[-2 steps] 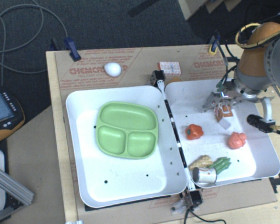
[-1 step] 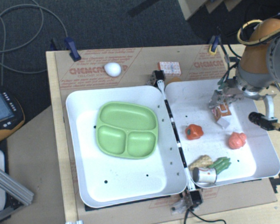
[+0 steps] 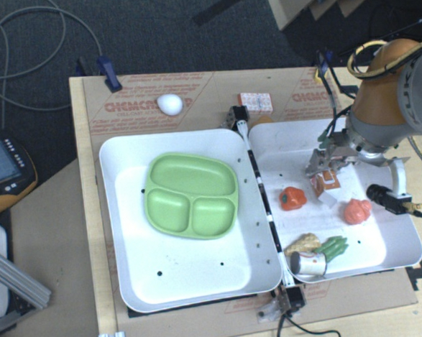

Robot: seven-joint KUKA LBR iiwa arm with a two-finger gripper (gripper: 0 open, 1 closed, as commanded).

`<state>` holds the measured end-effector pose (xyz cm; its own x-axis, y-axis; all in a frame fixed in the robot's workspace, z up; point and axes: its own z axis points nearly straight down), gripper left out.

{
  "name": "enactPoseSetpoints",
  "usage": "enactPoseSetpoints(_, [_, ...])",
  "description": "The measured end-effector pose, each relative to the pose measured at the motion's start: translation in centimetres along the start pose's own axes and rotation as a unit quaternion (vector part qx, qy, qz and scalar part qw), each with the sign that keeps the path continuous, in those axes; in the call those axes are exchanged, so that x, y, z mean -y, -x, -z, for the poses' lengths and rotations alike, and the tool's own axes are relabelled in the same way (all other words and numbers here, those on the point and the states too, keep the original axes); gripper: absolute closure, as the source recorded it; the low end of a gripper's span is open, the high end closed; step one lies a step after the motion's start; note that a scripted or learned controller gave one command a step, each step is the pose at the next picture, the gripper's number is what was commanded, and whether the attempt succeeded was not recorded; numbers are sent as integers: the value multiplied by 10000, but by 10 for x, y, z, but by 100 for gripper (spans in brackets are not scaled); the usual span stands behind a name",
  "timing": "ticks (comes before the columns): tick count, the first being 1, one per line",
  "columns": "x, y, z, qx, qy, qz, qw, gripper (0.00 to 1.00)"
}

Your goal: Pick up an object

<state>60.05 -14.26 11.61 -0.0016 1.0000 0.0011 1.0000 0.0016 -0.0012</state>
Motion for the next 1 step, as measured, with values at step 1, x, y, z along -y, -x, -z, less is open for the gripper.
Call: enactPoseSetpoints(1, [2, -68, 69, 2, 14, 1, 10000, 100])
